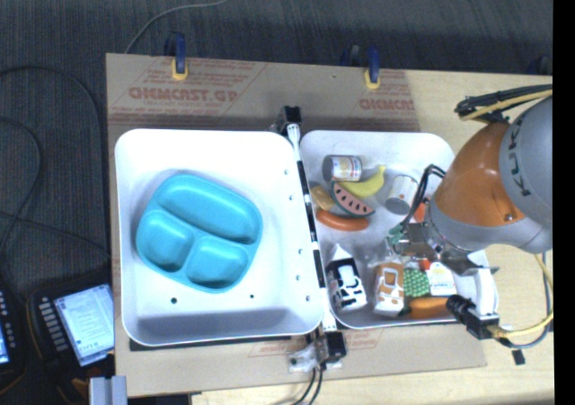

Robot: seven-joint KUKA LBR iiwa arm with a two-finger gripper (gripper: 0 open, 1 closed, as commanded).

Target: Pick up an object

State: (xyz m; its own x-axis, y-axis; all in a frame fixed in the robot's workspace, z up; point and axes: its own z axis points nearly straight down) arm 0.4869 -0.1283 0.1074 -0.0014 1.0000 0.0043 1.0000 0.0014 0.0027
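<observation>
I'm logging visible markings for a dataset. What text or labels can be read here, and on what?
"CHEMCAST GP", red print on the brown board behind the left bin.
Red print on the board behind the right bin: too blurred.
"KU", partial lettering on the arm.
Small can label: unreadable.

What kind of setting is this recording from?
Likely a robotics lab bench: two shallow white bins clamped onto a board, a grey-and-orange robot arm, loose cables on dark carpet.

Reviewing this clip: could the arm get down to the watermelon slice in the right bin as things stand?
Probably yes. The watermelon slice lies uncovered in the right bin, with only the banana and small can crowding its far side. The arm already hangs over that bin, just to the right.
</observation>
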